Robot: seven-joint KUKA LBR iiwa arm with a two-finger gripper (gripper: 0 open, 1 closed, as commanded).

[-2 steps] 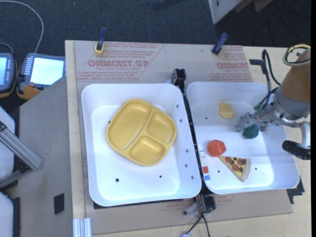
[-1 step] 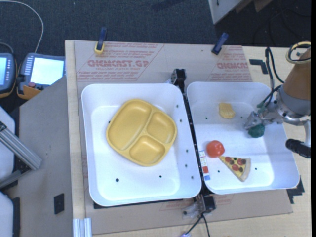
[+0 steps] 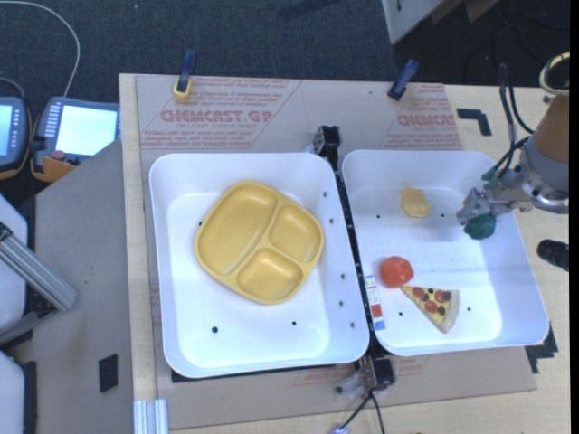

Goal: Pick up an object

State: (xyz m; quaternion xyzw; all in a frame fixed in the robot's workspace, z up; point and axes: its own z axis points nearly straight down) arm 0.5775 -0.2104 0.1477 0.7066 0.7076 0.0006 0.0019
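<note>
Green object (image 3: 480, 227) sits right at my gripper (image 3: 477, 210), far right of the right bin (image 3: 516, 324).
It hangs just below the tips; I cannot tell if they clamp it.

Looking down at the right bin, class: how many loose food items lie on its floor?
3: a yellow piece near the back, a red tomato at the left, a pizza slice in front. The gripper may hide more.

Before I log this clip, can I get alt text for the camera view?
The grey arm's gripper hangs at a small green object in the right white bin, which also has a yellow chip-like piece, red tomato and toy pizza slice. The left white bin bears a yellow divided plate.
</note>
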